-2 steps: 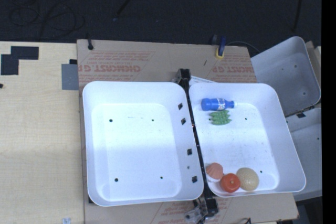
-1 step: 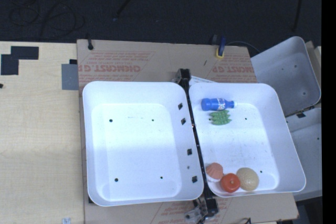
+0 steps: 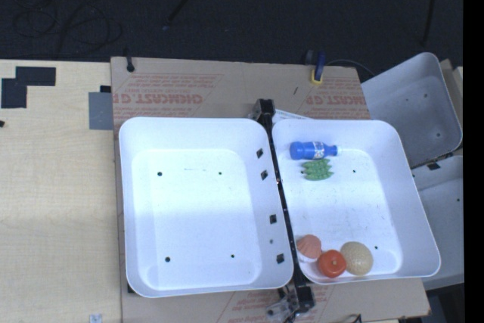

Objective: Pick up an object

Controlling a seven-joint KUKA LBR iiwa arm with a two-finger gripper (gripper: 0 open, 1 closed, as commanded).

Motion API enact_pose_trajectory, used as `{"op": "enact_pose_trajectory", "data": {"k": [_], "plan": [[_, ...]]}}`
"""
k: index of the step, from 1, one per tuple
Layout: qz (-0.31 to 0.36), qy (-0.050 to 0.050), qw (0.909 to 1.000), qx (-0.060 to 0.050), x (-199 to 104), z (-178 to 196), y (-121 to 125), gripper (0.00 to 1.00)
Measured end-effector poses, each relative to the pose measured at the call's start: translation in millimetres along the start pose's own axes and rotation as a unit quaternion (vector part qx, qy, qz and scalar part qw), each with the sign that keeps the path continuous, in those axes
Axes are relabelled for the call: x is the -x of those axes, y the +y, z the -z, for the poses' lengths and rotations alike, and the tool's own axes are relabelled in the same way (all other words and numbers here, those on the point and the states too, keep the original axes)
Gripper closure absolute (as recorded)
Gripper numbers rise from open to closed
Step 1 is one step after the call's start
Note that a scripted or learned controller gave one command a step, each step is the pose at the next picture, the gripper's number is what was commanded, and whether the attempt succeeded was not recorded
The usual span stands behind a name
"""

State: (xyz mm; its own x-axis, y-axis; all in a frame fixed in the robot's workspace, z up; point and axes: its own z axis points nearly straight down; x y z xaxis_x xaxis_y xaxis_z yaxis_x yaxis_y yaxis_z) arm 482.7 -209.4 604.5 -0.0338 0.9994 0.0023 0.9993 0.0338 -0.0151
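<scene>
The right bin [image 3: 393, 193] holds several small objects. A blue bottle with a white cap [image 3: 311, 150] lies on its side near the bin's far edge. Just in front of it sits a small green leafy item [image 3: 317, 170]. At the bin's near edge three things cluster together: a pale pink shell-like piece [image 3: 308, 245], a red tomato-like ball [image 3: 331, 263] and a beige round ball [image 3: 357, 257].
The left bin [image 3: 136, 208] stands beside the right one on a cardboard sheet [image 3: 227, 91]. A grey plate [image 3: 412, 102] juts in at the right behind the right bin. A wooden bench surface [image 3: 53, 185] lies to the left.
</scene>
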Motion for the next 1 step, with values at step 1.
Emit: {"op": "enact_pose_trajectory", "data": {"k": [1], "plan": [[0.000, 0.000, 1.0000, 0.000, 0.0, -0.4, -0.1, 0.00]]}}
